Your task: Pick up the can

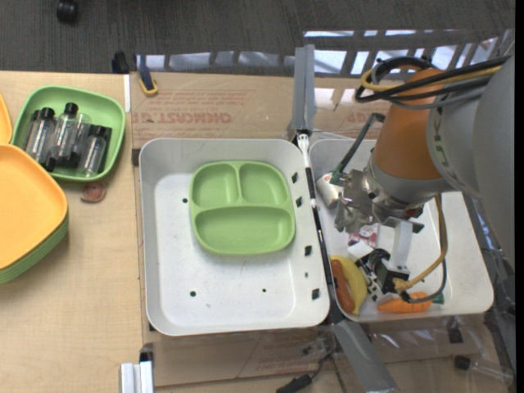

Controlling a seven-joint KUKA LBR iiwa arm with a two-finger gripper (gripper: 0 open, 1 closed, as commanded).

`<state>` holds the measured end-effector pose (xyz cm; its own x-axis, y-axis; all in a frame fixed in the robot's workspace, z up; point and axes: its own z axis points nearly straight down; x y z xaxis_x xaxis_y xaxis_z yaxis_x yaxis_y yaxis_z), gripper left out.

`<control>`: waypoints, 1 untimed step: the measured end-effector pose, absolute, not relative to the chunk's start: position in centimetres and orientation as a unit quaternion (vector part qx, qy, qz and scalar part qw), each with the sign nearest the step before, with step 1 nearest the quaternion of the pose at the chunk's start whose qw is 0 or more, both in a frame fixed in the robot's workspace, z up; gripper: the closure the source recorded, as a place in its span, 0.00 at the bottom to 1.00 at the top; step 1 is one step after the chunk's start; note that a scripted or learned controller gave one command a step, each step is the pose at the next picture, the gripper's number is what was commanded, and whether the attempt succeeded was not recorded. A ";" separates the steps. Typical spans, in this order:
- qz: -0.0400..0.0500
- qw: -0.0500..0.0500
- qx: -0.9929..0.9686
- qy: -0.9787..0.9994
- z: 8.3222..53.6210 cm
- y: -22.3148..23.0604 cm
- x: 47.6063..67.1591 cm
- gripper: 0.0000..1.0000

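Note:
My gripper point(350, 213) hangs low in the right bin point(475, 289), near its left wall, below the grey wrist and orange band. A silvery rounded thing that looks like the can's end point(327, 188) lies just left of the gripper, against the bin's left wall. A red and white piece point(364, 236) shows right under the gripper; I cannot tell if it belongs to the can. The wrist hides most of what is beneath it, so contact is unclear.
In the right bin's front lie a yellow banana point(347, 280), an orange carrot point(404, 305) and a black and white item point(377, 272). The left bin point(164, 301) holds a green divided plate point(242, 207). At far left stand a green tray of bottles point(70, 133) and stacked orange plates point(29, 211).

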<state>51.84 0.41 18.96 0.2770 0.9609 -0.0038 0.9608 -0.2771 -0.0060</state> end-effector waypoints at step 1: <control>0.002 0.000 -0.764 -0.645 19.0 -5.9 52.5 1.00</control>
